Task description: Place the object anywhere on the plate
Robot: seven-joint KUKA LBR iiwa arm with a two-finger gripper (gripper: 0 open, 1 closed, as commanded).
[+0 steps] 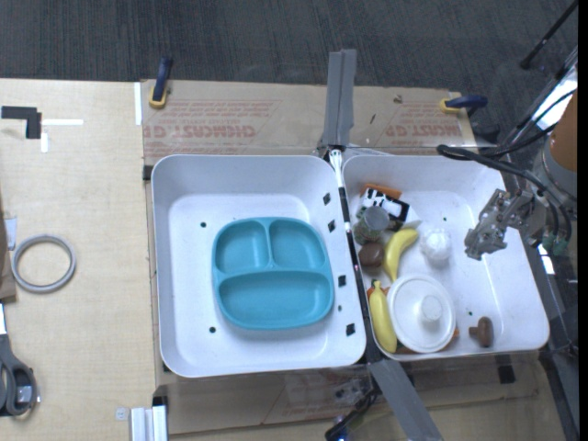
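Seen from above at a slant: a pale wooden desk (pixel 73 182) carrying two shallow white bins side by side, on brown cardboard (pixel 239 127). In the left bin (pixel 175 246), near its middle, a blue plate (pixel 273 273) with three compartments, lying flat, nothing on it. In the right bin (pixel 514 320), a crowd of small things along the left wall and centre. Over that bin's right side, reaching in from the right, a grey arm (pixel 551 205) ending in the gripper (pixel 482 237), hanging above bare white floor near the right wall; cannot tell whether open or closed, and nothing seen in its grasp. Largest among the objects, a round white bowl-like dish (pixel 423 313) at the front. Touching its left edge, a yellow banana (pixel 381 318); just above, a second banana (pixel 400 249), curved. Beside the upper banana, a small white lump (pixel 435 244). Against the dividing wall, a brown rounded piece (pixel 371 254) and a greyish cup-like item (pixel 374 219), with an orange and black item (pixel 384 197) behind. By the front right corner, a small brown object (pixel 481 331). On the desk at far left, a grey ring (pixel 42 263).
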